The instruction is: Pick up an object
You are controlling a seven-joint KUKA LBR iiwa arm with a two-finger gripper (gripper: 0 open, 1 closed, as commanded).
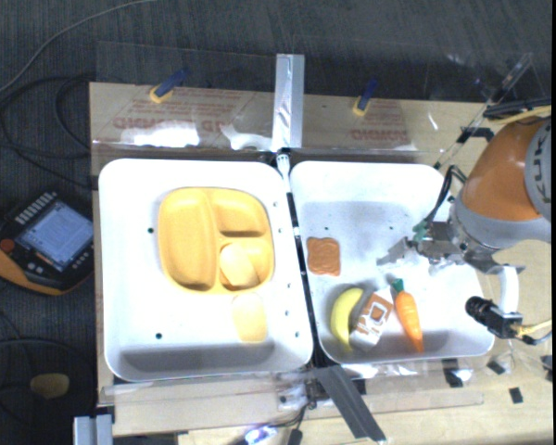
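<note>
Your gripper (pixel 410 248) is hovering low over the right bin (pixel 352 188), and I cannot tell how it is set from this angle. The carrot (pixel 407 315) is lying just below it toward the near wall, its long axis running roughly top to bottom, green stub pointing up at the gripper. It is looking smooth, tapered and glossy. Beside it are sitting a small printed carton (pixel 372 320), a curved yellow banana (pixel 344 311) and a flat brown biscuit (pixel 324 255).
</note>
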